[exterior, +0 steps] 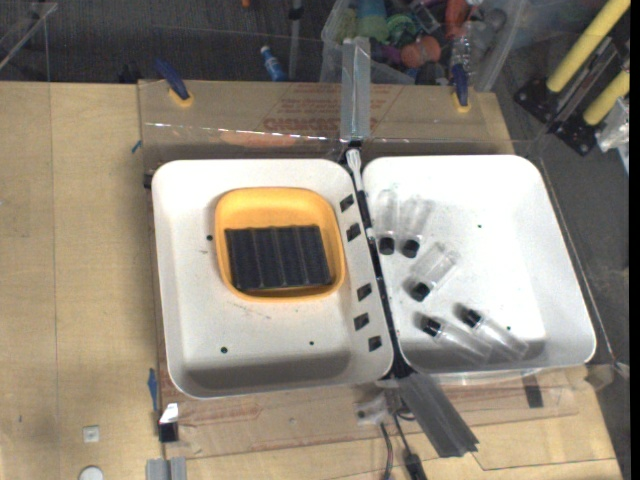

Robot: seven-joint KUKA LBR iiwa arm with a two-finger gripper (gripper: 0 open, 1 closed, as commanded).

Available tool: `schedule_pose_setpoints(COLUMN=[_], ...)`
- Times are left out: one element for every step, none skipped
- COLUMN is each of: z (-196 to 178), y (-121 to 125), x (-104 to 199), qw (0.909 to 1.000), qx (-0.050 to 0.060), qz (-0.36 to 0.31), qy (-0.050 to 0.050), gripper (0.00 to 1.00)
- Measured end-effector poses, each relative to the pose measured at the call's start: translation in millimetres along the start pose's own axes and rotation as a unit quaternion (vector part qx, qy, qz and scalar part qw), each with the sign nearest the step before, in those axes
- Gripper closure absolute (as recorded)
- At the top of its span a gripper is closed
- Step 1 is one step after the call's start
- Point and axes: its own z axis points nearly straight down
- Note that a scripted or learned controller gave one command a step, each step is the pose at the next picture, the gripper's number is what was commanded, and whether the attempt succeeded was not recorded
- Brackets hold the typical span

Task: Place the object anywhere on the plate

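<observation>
An orange plate point(232, 211) lies in the left bin point(185, 298). A dark ribbed rectangular object point(277, 257) rests flat in its middle. In the right bin point(520, 228) lie several small clear bottles with black caps: one near the divider point(398, 244), one further down point(430, 273), and two close together near the front point(470, 333).
A grey divider with black tabs point(362, 258) runs between the two bins. A clear tub of coloured toys point(420, 13) stands behind the bench, and yellow-padded gear point(590, 38) sits at the back right. Bare wooden bench surrounds the bins.
</observation>
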Motion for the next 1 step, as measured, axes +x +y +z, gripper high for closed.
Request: schedule_pose_setpoints(z=[-22.3], y=[-1.6], x=[-8.3], qw=[0.9944], qx=[0.000], qz=[-0.106], qy=[0.000], gripper=[1.00])
